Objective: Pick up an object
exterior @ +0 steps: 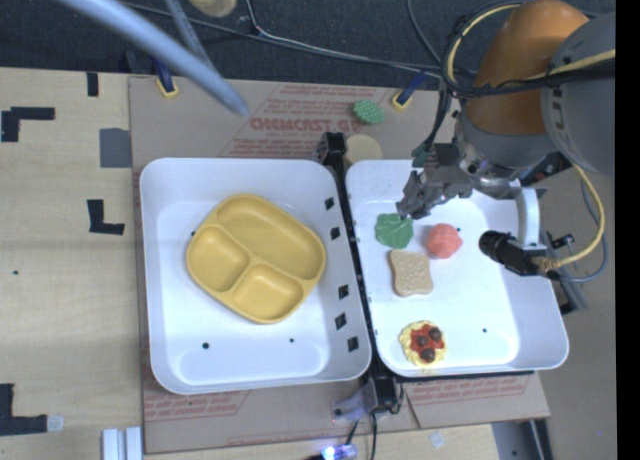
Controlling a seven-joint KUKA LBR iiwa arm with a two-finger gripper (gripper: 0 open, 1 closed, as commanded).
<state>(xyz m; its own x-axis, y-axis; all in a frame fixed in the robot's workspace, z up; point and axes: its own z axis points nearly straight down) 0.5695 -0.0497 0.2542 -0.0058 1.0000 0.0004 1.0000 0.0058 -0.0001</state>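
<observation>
Camera view: the end effector [412, 203] hangs over the right bin [500, 333], its dark tip just above the green toy vegetable [394, 231]; I cannot tell its opening or any hold. Nearby lie a red toy tomato [444, 240], a bread slice [410, 273] and a small pizza [423, 341]. A yellow divided plate [256, 257] fills the left bin [170, 338].

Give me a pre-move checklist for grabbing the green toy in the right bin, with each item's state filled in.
1. Gripper above the green toy: ok, just over its upper edge.
2. Finger opening: cannot tell.
3. Green toy held: not ok, nothing seen between the fingers.
4. Neighbours apart: ok, red toy and bread slice lie separate from it.
5. Target inside right bin: ok.
</observation>
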